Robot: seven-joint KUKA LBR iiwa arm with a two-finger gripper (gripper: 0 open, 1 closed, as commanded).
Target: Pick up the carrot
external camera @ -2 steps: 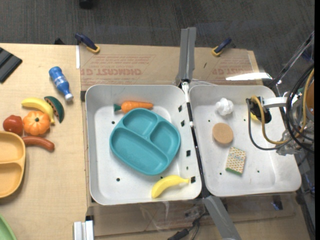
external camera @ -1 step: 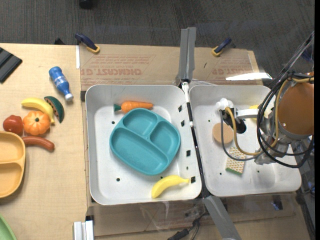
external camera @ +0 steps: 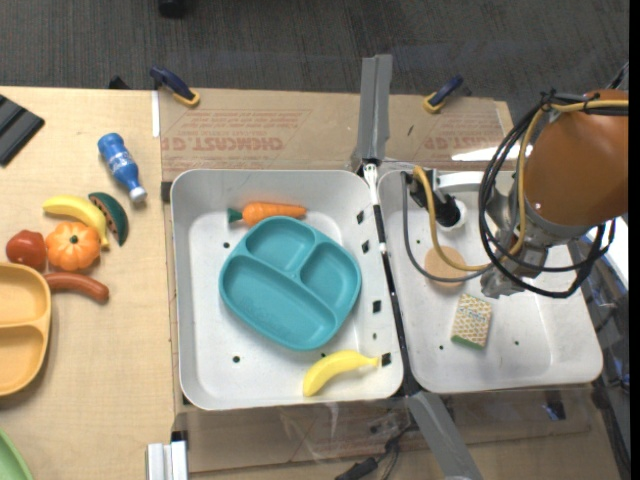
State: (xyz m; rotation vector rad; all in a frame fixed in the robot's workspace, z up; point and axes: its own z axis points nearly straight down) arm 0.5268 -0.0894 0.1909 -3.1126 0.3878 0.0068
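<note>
Orange carrot lies at the left bin's far edge, touching the teal plate. Gripper probably hangs over the right bin; finger state cannot be determined.

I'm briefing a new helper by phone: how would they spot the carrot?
Look in the left white bin. Above the teal divided plate, near the bin's far wall, lies the carrot: orange with a green stem end, unlike the yellow banana at the near edge.
</note>
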